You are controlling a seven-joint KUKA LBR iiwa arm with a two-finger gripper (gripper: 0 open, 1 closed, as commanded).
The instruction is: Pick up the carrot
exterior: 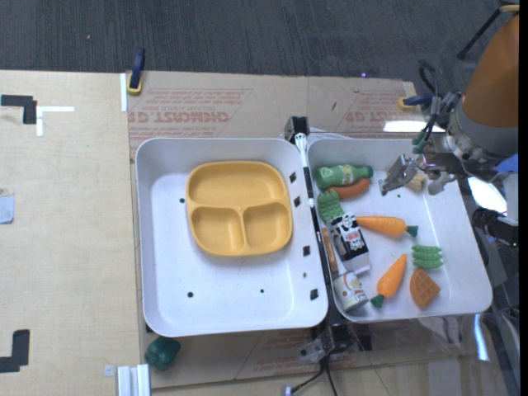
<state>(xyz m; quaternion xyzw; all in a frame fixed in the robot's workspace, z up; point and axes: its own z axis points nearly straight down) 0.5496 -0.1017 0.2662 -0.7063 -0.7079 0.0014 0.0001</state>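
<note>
Two orange carrots with green tops lie in the right bin (462, 246). One carrot (382, 225) lies crosswise near the bin's middle, the other carrot (393, 275) lies slanted toward the front edge. My gripper (410, 181) hovers over the bin's back right part, above and to the right of the crosswise carrot. It is open, with nothing between its fingers. The grey wrist with its orange band (495, 64) reaches in from the right.
The right bin also holds a green bottle (344, 173), a reddish-orange pepper (351, 190), a milk carton (352, 239), a second small carton (352, 291), green pods (426, 256) and a waffle (423, 287). A yellow divided plate (240, 207) sits in the left bin (165, 287).
</note>
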